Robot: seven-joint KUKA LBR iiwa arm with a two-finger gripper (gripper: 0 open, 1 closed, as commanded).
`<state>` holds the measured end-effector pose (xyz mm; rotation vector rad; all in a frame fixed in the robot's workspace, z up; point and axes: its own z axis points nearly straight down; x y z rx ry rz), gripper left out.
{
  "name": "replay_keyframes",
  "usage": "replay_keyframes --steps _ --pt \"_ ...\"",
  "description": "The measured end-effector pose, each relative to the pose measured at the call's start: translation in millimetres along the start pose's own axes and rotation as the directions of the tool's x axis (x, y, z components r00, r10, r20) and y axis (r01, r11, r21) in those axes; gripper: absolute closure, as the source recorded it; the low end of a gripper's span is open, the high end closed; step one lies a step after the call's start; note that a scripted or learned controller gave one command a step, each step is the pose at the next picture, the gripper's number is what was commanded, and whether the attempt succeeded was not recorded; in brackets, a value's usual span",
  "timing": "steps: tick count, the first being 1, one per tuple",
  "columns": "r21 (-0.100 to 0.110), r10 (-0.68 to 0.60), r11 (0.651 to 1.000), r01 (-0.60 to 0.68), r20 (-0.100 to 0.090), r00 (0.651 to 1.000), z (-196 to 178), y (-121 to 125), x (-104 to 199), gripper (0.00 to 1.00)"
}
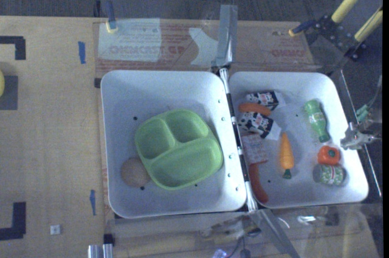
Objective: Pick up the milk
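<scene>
Camera view: milk (254,123) lies flat in right bin (349,187), near the divider, beside a second carton (262,97). Pincer (357,140) hovers over right rim, well apart; grip state indeterminable.

gripper (358,138) at right edge, partly visible

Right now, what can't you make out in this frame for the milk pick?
- Claw: at the right edge of the camera view, small and blurred; finger state unreadable.
- Milk cartons and: cow-patterned, print too small to read; a red sausage lies between them, contact unclear.
- Tan ball: partly hidden under the green divided plate.
- Second sausage: runs along the right bin's left wall, its lower end hard to separate.
</scene>
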<state>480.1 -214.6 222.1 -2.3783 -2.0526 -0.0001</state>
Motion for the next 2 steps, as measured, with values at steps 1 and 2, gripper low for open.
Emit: replay_keyframes --steps 1,2 --pt "-0.002 -0.044 0.999 0.044 0.001 0.999 -5.5 0.6 -2.9 1.0" --pt "0.001 -0.022 1.0 0.022 0.0 1.0 17.9 -0.5 1.3 1.0"
